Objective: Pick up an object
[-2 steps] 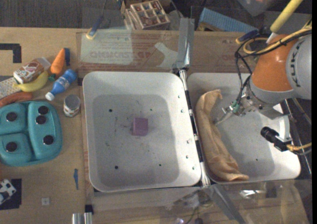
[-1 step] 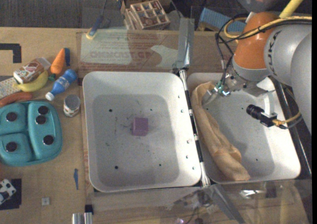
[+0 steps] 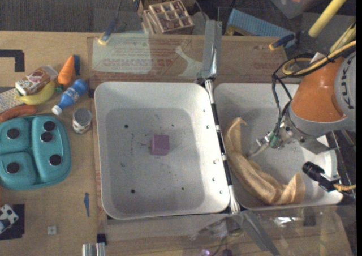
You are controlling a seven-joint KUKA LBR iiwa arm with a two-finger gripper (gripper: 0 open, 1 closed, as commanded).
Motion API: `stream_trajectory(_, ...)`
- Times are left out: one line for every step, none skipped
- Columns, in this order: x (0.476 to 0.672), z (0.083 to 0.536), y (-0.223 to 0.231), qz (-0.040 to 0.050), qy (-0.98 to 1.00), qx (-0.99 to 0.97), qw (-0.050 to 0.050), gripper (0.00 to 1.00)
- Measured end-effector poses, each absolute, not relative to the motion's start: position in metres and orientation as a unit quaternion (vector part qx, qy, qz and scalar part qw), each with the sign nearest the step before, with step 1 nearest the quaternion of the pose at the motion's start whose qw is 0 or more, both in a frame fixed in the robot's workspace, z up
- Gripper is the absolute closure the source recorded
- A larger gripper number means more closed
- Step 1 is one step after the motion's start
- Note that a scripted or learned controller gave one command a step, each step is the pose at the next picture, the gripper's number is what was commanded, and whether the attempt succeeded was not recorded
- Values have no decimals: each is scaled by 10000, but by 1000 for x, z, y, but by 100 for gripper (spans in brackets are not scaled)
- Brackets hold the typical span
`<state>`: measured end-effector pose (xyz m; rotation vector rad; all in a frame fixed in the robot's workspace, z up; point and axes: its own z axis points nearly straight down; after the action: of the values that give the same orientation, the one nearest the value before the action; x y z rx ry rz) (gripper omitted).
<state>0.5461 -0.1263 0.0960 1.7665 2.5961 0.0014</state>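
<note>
A small purple cube [image 3: 159, 144] lies near the middle of the left bin [image 3: 113, 107]. A long tan, floppy cloth-like object [image 3: 254, 173] curves along the left side and front of the right bin [image 3: 249, 97]. My gripper [image 3: 264, 143] hangs low over the right bin, just right of the tan object's upper part, with nothing visibly held. The grey arm with its orange band [image 3: 318, 95] reaches in from the right and hides part of that bin.
On the bench left of the bins are a teal tray [image 3: 31, 150], a small can [image 3: 82, 120], a blue bottle [image 3: 70, 96], a banana [image 3: 35, 96] and a carrot [image 3: 68, 69]. Boxes [image 3: 167, 16] and cables crowd the back.
</note>
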Motion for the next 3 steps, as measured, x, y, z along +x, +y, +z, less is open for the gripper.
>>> stream_trajectory(516,148,-158,5,8015,5980,26,0)
stream_trajectory(482,88,-193,19,8167,5771,38,0)
stream_trajectory(483,100,-196,29,8152,5791,70,100)
